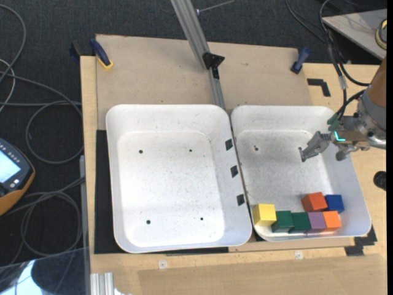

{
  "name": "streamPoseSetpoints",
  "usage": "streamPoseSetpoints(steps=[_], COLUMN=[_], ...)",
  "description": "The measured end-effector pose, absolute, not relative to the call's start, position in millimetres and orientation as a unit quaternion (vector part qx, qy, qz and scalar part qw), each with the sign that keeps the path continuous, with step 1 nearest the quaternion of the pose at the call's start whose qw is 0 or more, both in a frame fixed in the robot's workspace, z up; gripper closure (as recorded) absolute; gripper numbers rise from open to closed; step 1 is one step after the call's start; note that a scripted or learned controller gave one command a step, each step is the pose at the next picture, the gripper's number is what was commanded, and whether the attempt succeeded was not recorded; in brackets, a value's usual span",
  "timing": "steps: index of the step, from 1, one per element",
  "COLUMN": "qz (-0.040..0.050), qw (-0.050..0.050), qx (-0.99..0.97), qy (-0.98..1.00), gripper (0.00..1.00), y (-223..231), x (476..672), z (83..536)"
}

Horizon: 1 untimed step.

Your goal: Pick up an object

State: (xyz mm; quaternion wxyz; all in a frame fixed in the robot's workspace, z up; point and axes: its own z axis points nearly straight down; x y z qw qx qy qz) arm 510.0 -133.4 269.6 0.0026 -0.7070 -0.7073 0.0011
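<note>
Reaching in from 3 o'clock, your gripper [324,147] hangs over the right bin [270,125], near that bin's 2 o'clock side, with the grey arm [374,112] behind it. You can see its fingers [311,147] spread apart with nothing between them. The objects you could pick are all huddled at the right bin's 5 o'clock corner, well apart from the gripper: a yellow block [265,213] at the 9 o'clock end of the cluster, two green blocks [291,220] just beside it, then a purple block [317,220] and an orange block [331,219], with a red block [314,201] and a blue block [334,202] at their 12 o'clock side. The blocks sit touching or nearly touching one another against the bin's rim. The left bin [123,128] lies alongside on the table [159,60].
</note>
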Motion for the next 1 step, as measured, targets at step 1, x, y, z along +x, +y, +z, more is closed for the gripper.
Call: streamPoseSetpoints(steps=[1], qz=[-0.0004], qw=[0.0], qx=[-0.707], qy=[-0.707], gripper=[0.0], y=[-133.4], x=[510.8], z=[271.5])
